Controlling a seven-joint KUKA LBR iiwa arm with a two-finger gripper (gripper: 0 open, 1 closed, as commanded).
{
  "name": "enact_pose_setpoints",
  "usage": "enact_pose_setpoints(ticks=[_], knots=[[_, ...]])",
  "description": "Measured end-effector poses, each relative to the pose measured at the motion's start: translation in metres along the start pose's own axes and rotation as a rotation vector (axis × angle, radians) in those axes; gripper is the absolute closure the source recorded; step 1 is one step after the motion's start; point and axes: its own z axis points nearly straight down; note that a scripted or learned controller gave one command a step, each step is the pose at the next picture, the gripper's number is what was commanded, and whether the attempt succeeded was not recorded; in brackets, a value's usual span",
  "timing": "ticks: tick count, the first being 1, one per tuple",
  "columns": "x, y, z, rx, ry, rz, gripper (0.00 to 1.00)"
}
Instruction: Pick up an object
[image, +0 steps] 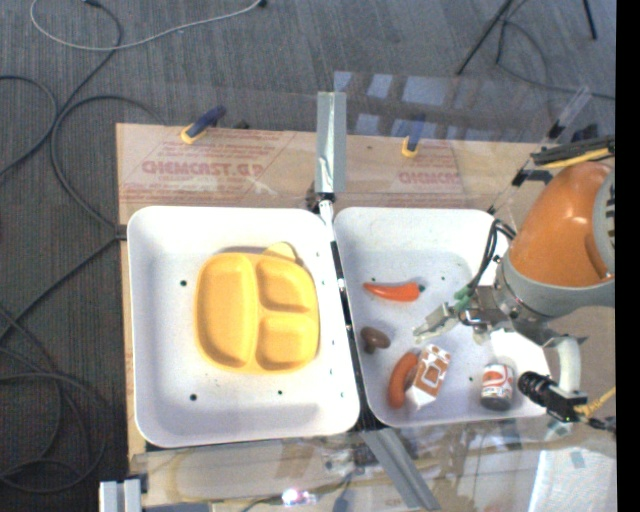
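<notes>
The right bin (440, 228) holds several small things. A red chili pepper (392, 291) lies near its middle, with a small brown lump (375, 339) below it. At the front lie an orange sausage (401, 379), a white and orange carton (432, 373) and a small can (496, 386). My gripper (434, 322) hangs over the right bin, just above the carton and to the right of the pepper. I see nothing held in it. The orange-banded arm (565, 235) covers the bin's right side.
The left bin (160, 330) holds a yellow divided tray (258, 309). A metal rail (329, 145) runs behind the gap between the bins. Two clamps (203, 123) sit on the board behind them. Cables lie on the floor at the left.
</notes>
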Motion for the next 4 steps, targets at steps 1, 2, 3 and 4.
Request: enact_pose_setpoints(ticks=[1, 2, 3, 4], knots=[[0.009, 0.005, 0.095, -0.016, -0.002, -0.060, 0.00], [0.010, 0.006, 0.086, -0.018, 0.000, -0.060, 1.00], [0.051, 0.046, -0.039, -0.002, 0.000, -0.234, 1.00], [0.035, 0.104, -0.012, -0.001, -0.002, -0.264, 1.00]])
